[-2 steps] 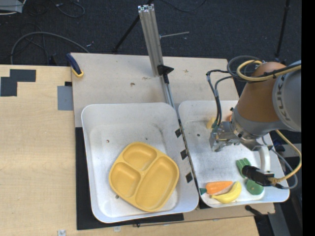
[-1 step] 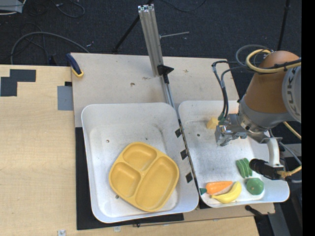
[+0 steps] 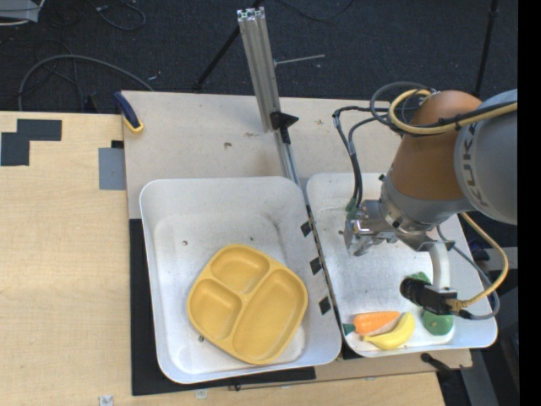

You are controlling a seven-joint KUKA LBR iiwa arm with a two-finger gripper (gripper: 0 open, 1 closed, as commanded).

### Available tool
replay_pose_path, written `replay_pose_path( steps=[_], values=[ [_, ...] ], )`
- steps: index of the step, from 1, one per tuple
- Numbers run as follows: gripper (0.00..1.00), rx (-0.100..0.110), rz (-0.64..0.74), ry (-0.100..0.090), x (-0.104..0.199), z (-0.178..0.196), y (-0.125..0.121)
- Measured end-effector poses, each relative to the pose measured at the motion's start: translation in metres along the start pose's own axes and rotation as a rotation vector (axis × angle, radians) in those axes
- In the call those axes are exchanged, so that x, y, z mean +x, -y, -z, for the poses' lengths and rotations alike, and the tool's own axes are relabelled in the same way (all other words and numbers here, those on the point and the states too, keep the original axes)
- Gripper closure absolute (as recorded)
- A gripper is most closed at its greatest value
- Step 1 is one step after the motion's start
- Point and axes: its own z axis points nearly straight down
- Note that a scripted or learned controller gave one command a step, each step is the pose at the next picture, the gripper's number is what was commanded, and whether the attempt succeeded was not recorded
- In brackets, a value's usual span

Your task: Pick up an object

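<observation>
Nearest the camera, at the front edge of the right bin [image 3: 338, 194], lie three small toys: an orange carrot-like piece [image 3: 375, 321], a yellow banana [image 3: 393, 334] touching it, and a green piece [image 3: 437, 322] just beside the banana. All three sit below the pincer [image 3: 365, 231] and to its right, well apart from it. A black cylindrical part [image 3: 425, 294] on the arm's cabling hangs just above the green piece. The pincer hovers over the bare white floor of the right bin, near that bin's left wall; I cannot tell how it is set, and nothing is seen in its grasp. Left of the pincer and lower, in the left bin [image 3: 161, 227], rests a yellow divided plate [image 3: 247, 302] with three compartments. Behind the pincer, a grey metal post [image 3: 261, 70] rises from the worktop [image 3: 194, 134].
</observation>
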Motion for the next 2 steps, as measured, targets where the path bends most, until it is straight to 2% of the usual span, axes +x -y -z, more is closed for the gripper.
replay_pose_path(
  steps=[2],
  values=[
    [1.0, -0.001, 0.002, 0.0, 0.108, 0.02, 0.02]
  ],
)
